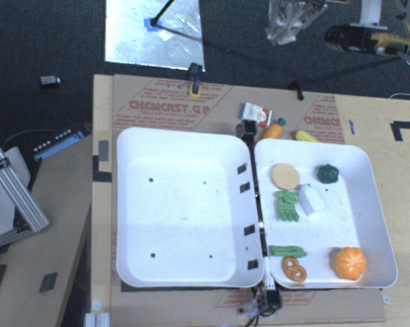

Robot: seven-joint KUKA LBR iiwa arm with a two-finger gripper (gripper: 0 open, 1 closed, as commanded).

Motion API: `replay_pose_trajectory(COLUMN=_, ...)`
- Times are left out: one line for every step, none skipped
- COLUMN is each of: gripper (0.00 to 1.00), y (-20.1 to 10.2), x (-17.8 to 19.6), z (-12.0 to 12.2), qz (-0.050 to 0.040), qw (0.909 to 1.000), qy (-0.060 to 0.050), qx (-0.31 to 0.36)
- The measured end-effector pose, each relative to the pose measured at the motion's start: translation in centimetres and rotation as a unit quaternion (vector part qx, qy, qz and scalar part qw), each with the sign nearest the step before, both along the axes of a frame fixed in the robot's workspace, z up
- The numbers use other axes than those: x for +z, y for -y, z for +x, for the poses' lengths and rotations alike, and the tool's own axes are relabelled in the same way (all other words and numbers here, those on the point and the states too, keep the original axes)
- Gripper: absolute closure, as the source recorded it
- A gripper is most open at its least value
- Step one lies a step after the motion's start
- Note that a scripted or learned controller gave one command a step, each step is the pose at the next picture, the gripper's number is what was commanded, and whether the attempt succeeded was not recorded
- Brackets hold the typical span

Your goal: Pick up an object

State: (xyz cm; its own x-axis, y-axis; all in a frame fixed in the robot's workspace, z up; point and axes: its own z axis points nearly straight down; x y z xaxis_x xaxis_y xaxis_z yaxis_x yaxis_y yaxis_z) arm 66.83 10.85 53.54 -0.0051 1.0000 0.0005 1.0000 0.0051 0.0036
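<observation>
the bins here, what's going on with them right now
A robot arm is set up to pick an object, but nothing is being handled at this moment. Its gripper hangs high above the far edge of the bench, away from both bins. The right bin holds an orange, a pretzel, a tan disc, a dark green piece and other small items, all lying untouched.

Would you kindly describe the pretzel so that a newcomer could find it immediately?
Look in the right-hand white bin, along its near edge. The pretzel lies there, just below a green bean pod and left of the orange. It is the only brown, looped, twisted piece.
</observation>
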Motion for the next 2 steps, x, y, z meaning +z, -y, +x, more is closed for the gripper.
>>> replay_pose_trajectory(gripper=1.0, y=-2.0, x=0.0, z=0.0, qz=0.0, qw=1.0, qy=0.0, qx=0.0)
replay_pose_trajectory(gripper=1.0, y=-3.7, x=0.0, z=0.0, qz=-0.0002, qw=1.0, qy=0.0, qx=0.0)
